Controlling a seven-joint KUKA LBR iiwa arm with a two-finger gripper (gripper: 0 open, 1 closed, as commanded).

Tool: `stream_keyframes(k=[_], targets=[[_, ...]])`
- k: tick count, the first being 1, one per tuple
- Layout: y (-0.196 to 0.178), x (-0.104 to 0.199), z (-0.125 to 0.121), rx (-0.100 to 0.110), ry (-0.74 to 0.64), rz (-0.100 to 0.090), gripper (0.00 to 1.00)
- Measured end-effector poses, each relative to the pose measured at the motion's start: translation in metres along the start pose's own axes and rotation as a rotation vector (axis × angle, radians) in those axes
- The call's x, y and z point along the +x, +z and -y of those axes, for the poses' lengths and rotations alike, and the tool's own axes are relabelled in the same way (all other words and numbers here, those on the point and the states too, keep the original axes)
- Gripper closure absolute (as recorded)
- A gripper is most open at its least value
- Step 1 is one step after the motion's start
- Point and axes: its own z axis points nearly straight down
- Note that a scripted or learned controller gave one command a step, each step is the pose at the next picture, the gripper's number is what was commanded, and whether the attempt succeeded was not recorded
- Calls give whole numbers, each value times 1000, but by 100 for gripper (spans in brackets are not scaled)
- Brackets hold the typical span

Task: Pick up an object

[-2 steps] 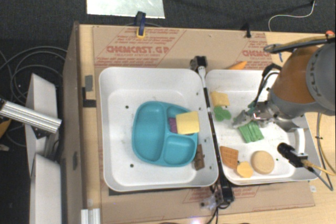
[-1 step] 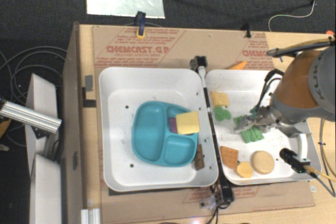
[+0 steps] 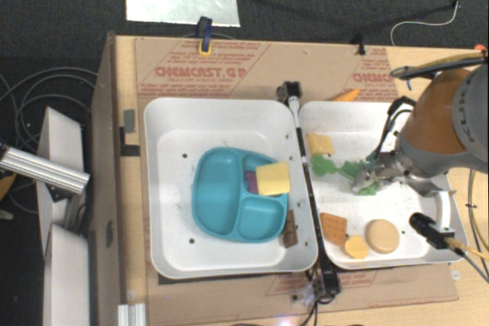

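Looking down at the desk from above, there are two white bins side by side. The arm comes in from the right, and its hand is down low in the right bin, right on top of a green leafy toy. That green toy lies with its long axis roughly left to right, a bit tilted, its leafy end pointing toward the divider between the bins and its other end tucked under the hand. I can't tell whether the hand is clenched or released, or whether it actually has the toy; the metal bits at the tip are too blurry.

Also in the right bin: a pale yellow block up near the divider, an orange waffle-looking square lower down, a small yellow piece just beside it, and a round tan bun next to that. An orange carrot-like piece sits on the desk just above the bin's rim.

The left bin holds a teal divided plate with a yellow sponge-like block resting on its right edge, and something purple peeking out beside it.

The cardboard on the desk has red print that reads something like "CHEMCAST", once upright-ish on the left and again near the right corner, partly cut off.
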Motion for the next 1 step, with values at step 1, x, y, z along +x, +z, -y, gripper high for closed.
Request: stream_keyframes(k=[1], targets=[[-114,83,-47,-13,-11,-1,100]])
